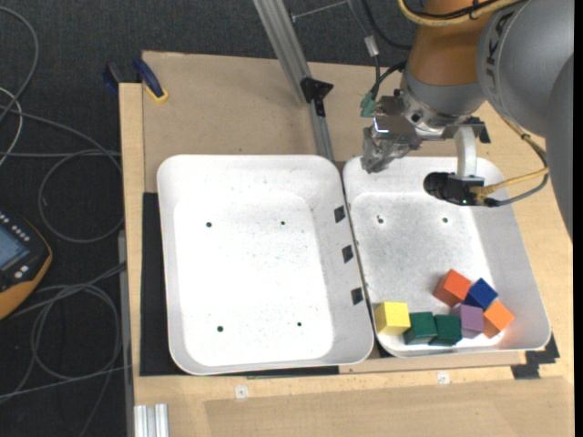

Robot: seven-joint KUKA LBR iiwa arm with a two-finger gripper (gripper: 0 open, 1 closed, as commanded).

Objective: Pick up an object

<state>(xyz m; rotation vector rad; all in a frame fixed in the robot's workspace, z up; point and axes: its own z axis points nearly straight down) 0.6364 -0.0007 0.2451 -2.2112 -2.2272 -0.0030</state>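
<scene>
Clustering in the right bin's [510, 244] near corner: small coloured blocks [451, 312].

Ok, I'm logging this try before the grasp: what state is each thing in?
hand: above the right bin's far left corner, nothing seen in it.
right bin: blocks clustered at its near edge.
yellow block: resting in the bin, leftmost.
blue block: resting against the others.

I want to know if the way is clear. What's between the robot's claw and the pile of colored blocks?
Nothing but bare white floor of the right bin. The claw is at the bin's far edge; the blocks sit in its near corner, seen from the camera view above.
</scene>
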